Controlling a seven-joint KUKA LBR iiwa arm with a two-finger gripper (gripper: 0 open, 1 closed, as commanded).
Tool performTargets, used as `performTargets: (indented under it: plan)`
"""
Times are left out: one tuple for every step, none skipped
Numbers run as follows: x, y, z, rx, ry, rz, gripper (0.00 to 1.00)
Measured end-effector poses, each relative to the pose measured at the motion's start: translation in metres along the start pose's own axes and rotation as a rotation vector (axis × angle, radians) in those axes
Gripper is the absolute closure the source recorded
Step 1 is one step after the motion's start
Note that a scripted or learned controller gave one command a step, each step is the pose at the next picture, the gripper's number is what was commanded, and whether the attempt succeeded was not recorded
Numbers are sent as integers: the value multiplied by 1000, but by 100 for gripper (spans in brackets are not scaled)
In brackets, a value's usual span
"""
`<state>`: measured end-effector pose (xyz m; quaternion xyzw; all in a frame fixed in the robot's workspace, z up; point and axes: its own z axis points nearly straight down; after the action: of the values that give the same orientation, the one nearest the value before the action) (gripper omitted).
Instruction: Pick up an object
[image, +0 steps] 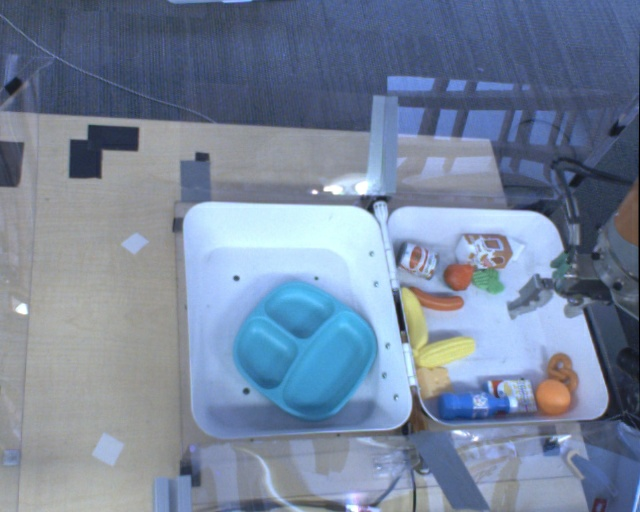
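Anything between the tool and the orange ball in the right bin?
Nothing visible. The tool hangs over bare bin floor near the right bin's right wall. The orange ball sits in the near-right corner, a pretzel just beside it and a can on its left.

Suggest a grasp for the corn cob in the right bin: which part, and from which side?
Grip the corn cob across its middle, coming straight down. It lies flat, long axis roughly left-right, so fingers should close across its narrow width. The banana sits close at its left end; the mid-body has free bin floor above and below it.
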<state>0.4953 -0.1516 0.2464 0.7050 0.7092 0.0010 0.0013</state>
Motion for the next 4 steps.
performTargets:
  plan:
    - [-2, 60, 121, 3, 1, 229, 0]
    - [15, 116, 159, -5, 0, 271, 0]
    - [15, 119, 146, -12, -2, 263, 100]
    - [15, 119, 146, -11, -2, 263, 0]
